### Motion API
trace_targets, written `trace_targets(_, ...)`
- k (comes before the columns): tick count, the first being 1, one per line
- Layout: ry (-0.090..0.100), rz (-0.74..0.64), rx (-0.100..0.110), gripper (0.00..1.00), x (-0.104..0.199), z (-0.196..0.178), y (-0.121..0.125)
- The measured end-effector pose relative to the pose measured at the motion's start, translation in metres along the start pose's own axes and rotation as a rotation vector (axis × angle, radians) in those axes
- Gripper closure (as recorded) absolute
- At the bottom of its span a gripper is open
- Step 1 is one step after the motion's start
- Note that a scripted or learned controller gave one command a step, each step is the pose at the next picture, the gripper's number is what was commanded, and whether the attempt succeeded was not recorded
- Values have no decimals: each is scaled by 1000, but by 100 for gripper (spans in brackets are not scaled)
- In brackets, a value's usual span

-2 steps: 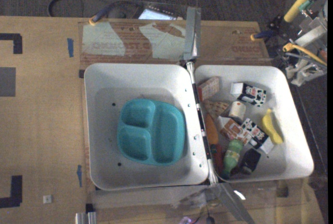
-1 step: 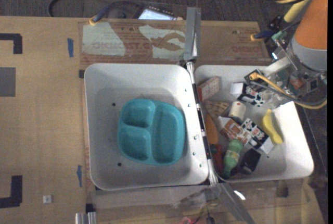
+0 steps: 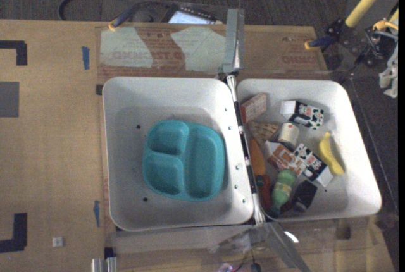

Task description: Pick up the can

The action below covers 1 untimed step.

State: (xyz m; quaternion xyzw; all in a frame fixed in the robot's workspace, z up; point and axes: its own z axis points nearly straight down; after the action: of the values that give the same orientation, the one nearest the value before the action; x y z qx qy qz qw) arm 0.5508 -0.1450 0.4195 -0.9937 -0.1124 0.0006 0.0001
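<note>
The can [image 3: 288,135] lies on its side in the right bin [image 3: 361,182], pale end up, hemmed by clutter: a carton [image 3: 308,114] just beyond it, a flat packet [image 3: 283,157] on its near side, a banana [image 3: 331,154] to the right. The pincer's state I cannot tell. The likely trouble is crowding: fingers coming down may land on a neighbour, or the round can may roll aside. The left bin [image 3: 120,100] holds a teal tray [image 3: 184,159].
</note>
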Motion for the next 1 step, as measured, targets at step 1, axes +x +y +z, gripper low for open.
trace_targets(1, -1, -176, 2, 100, -18, 114, -15)
